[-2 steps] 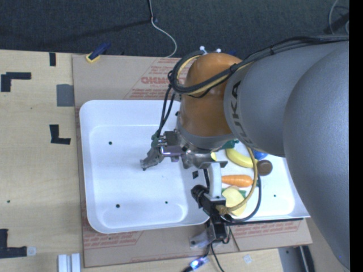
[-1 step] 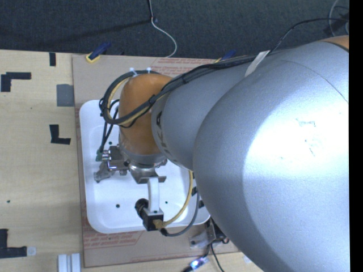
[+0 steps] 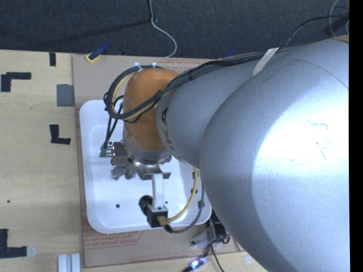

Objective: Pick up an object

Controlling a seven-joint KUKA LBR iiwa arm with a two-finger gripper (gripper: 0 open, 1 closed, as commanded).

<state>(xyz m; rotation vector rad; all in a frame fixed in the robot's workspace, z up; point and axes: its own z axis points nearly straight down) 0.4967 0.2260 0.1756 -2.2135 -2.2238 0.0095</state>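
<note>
White bin (image 3: 93,169), seen from above at a slant, resting on a brown cardboard sheet (image 3: 79,95) that lies on the pale wooden bench (image 3: 28,169). The visible part of the bin floor is bare white, marked by a small dark dot near its lower left; no object to pick up can be made out in it, and much of the bin is covered by the arm. Black tape marks (image 3: 57,135) lie on the bench to the left of the sheet.

The grey arm (image 3: 272,152) enters from the right and takes up most of the right half of the view. Its orange band (image 3: 142,112) sits over the bin's upper part, with black and yellow cables looped around it. Below the band, the wrist and gripper (image 3: 133,169) point down into the bin, above its middle. Whether the gripper is spread or pressed together cannot be told from this angle, as the wrist housing hides the tips.
</note>
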